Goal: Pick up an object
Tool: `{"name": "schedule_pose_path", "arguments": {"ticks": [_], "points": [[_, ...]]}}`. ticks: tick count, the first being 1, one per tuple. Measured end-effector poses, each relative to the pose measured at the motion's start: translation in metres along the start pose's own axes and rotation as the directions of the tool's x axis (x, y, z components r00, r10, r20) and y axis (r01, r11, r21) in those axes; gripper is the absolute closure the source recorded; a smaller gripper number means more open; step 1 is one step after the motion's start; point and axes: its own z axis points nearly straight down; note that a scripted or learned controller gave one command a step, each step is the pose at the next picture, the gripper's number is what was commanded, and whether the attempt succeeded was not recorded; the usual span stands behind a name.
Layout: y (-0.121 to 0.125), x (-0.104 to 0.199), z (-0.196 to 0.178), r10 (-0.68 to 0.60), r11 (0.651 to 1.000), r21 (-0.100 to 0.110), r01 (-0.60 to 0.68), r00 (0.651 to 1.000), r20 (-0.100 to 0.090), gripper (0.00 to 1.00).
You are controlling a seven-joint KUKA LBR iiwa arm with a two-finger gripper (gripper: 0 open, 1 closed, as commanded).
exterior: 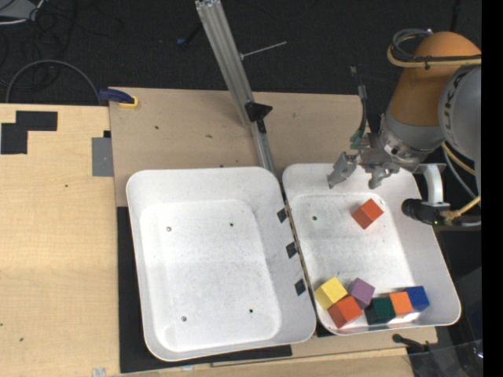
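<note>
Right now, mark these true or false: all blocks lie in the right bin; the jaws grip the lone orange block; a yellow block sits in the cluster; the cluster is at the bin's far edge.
1. All blocks lie in the right bin. True.
2. The gripper grips the lone orange block. False: it hangs open above the bin, apart from that block.
3. A yellow block sits in the cluster. True.
4. The cluster is at the far edge. False: it lies along the near edge.
</note>
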Motion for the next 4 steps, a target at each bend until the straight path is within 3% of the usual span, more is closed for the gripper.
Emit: {"name": "schedule_pose_path", "arguments": {"ticks": [1, 2, 3, 4], "points": [[0.000, 0.000, -0.010, -0.004, 1.000, 0.000, 0.004, 1.000, 0.000, 1.00], [-0.075, 0.039, -0.082, 0.000, 1.000, -0.005, 0.000, 1.000, -0.002, 1.00], [-0.074, 0.036, -0.087, 0.005, 1.000, 0.001, -0.005, 1.000, -0.002, 1.00], [-0.103, 0.159, -0.132, -0.005, 1.000, -0.004, 0.005, 1.000, -0.003, 1.00]]}}
